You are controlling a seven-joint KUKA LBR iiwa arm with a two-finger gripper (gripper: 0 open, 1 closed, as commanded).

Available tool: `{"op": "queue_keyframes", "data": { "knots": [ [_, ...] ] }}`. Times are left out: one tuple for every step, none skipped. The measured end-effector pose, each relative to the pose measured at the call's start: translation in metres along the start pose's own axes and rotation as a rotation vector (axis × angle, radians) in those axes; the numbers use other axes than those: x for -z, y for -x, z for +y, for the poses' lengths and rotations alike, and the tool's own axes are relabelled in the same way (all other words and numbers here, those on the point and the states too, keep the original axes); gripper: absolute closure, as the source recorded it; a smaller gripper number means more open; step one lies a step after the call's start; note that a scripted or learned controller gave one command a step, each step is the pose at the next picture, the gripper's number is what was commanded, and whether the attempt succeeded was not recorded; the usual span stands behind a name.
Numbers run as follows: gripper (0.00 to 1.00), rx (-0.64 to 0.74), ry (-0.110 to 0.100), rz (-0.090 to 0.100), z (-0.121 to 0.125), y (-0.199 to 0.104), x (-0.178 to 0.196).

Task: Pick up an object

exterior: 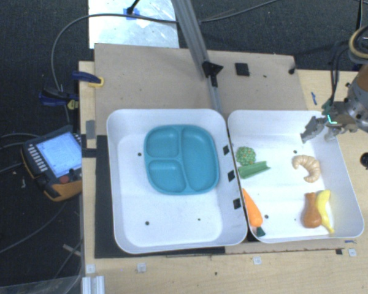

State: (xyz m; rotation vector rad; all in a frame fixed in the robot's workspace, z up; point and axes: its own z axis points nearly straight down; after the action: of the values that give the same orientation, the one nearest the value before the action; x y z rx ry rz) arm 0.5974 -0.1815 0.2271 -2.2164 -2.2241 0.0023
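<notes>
2 white bins sit side by side on the bench. The left bin [126, 225] holds a blue plate [181, 159] with 3 compartments, lying flat toward the bin's far side. The right bin [282, 124] serves as the landmark for the rest.

The gripper [319, 127] hovers over the right bin's far right corner, just inside the rim, on the grey arm [365, 100] that comes in from the right. Its 2 fingers look slightly parted, and nothing sits between them; it has hold of no object.

Inside the right bin lie 5 toy foods. A croissant [308, 167] rests right of the bin's middle, nearest the gripper but apart from it. Near the bin's near right corner a drumstick [311, 212] lies touching a banana [324, 209] on its right. Along the bin's left wall a broccoli [246, 155] sits just above a green pod [253, 169], the 2 close together or touching. A carrot [252, 208] lies by the bin's near left corner, slanting along the left wall.

Beyond the left bin, off the bench to the left, a pendant [52, 163] with a lit screen lies on the dark floor.
</notes>
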Motion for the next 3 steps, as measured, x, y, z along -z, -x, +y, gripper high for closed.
{"op": "queue_keyframes", "data": {
  "knots": [
    [0.0, 0.001, 0.004, -0.001, 0.001, 0.0, 0.002],
    [0.0, 0.003, 0.001, 0.0, 0.002, -0.01, -0.047],
    [0.0, -0.001, 0.001, 0.0, -0.001, -0.011, -0.088]
  ]
}}
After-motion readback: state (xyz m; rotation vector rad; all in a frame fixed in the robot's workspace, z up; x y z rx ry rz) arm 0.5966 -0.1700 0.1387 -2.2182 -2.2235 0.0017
